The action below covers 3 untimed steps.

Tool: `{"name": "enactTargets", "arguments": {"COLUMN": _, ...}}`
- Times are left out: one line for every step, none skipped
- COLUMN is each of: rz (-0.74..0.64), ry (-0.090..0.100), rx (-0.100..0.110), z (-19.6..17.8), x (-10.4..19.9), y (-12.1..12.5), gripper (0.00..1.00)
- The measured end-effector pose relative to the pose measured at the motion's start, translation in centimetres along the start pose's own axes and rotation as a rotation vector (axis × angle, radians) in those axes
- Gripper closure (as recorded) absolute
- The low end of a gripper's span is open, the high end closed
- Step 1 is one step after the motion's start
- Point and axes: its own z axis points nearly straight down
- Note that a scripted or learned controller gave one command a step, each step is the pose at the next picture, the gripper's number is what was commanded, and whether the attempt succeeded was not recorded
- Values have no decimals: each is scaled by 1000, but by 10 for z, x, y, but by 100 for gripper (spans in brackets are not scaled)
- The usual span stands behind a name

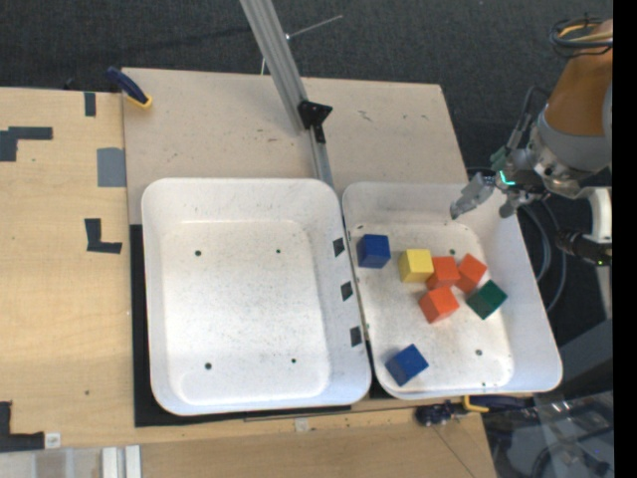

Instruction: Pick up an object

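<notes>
Nearest the camera, at the front of the right bin, lies a blue cube by itself. Farther in sits a tight cluster: an orange cube touching a green cube on its right, two more orange cubes just behind them, and a yellow cube at the cluster's left. A second blue cube stands just left of the yellow one, near the bin's left wall. The left bin lies alongside on the wooden surface. Farthest back, the arm reaches in from the right, its orange band above the wrist, with the jaws spread apart and pinching nothing, poised over the right bin's far right corner, apart from all cubes. No readable writing shows anywhere.
</notes>
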Motion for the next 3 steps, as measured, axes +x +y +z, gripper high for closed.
{"name": "enactTargets", "arguments": {"rz": 2, "ry": 2, "rx": 6, "z": 62, "x": -2, "y": -7, "gripper": 0}}
{"name": "enactTargets", "arguments": {"rz": 1, "ry": 0, "rx": 3, "z": 116, "x": -1, "y": -8, "gripper": 0}}
{"name": "enactTargets", "arguments": {"rz": -1, "ry": 0, "rx": 0, "z": 103, "x": 0, "y": -7, "gripper": 100}}
